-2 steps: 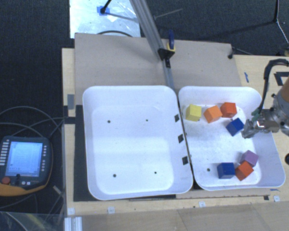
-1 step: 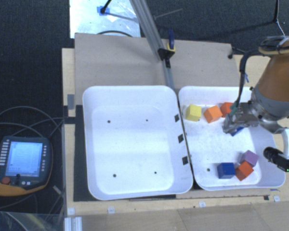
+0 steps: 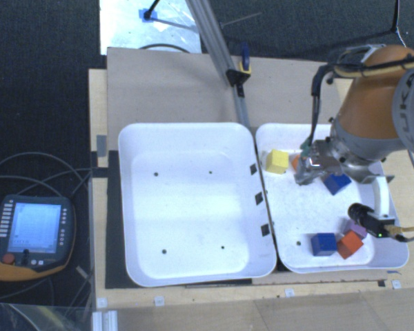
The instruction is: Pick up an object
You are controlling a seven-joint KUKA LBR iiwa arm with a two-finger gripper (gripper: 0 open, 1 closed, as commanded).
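Overhead slanted view of the bench (image 3: pixel 179 81), which is carrying two shallow white bins side by side. The left bin (image 3: pixel 134 205) is lying toward 9 o'clock, the right bin (image 3: pixel 290 257) toward 3 o'clock; their inner rims are touching along the middle of the scene.

The grey arm (image 3: pixel 379 109), with its orange band, is reaching in from 3 o'clock and hanging over the upper half of the right bin. The gripper (image 3: pixel 306 169) is sitting low over the bin floor near that bin's centre, with something small and orange just beside its tip; from this angle I cannot tell whether it is open, closed or gripping anything.

Objects in the right bin: a yellow block (image 3: pixel 277 161) is lying at 9 o'clock from the gripper, just beside it and near the bin's upper left corner. A blue block (image 3: pixel 337 183) is lying at 4 o'clock from the gripper, partly under the wrist. Toward 5 o'clock, near the bin's lower edge, a second blue cube (image 3: pixel 323 243) is resting just beside an orange block (image 3: pixel 349 245), with a small purple piece (image 3: pixel 355 229) touching the orange block's upper side.

On the floor at 9 o'clock, well apart from the bench, a handheld control pendant (image 3: pixel 31 236) is showing a lit screen.
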